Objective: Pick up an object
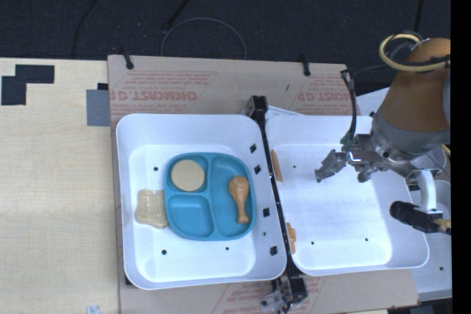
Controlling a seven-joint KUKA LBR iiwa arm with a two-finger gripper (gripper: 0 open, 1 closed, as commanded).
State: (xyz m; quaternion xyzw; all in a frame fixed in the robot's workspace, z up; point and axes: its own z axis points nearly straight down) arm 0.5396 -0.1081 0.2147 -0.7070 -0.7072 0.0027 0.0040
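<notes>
A pincer (344, 167) is seen above the right bin (368, 250), its two fingers spread apart, with nothing held between them. Bare white floor is left around it inside that bin. Two white bins are set side by side on the desk (51, 195). In the left bin (140, 136) one blue tray (199, 220) is laid, with one round biscuit (187, 174) and one drumstick (240, 197) in separate compartments. One pale cracker (151, 208) is placed against the tray's left edge.
</notes>
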